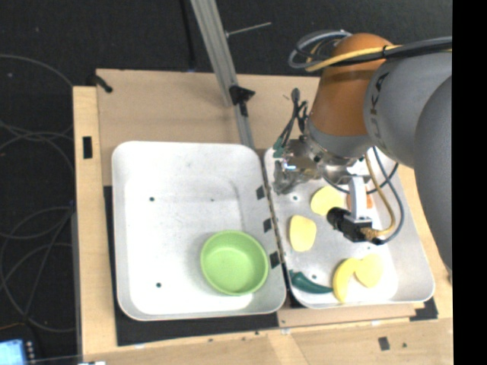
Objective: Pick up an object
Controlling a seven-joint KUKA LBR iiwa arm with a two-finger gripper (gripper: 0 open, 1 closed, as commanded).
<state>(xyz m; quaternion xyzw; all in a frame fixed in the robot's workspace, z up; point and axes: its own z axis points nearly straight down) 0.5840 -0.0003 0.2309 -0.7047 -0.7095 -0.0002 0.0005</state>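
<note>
You have a pale wooden bench [152,105] before you. Two shallow white bins sit on it side by side, the left bin [175,181] close against the right bin [411,268].

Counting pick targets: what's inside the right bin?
Right bin: four yellow pieces, two of them side by side at the front, and a dark teal thing in the front-left corner. The arm covers the far part; anything under it is hidden.
</note>
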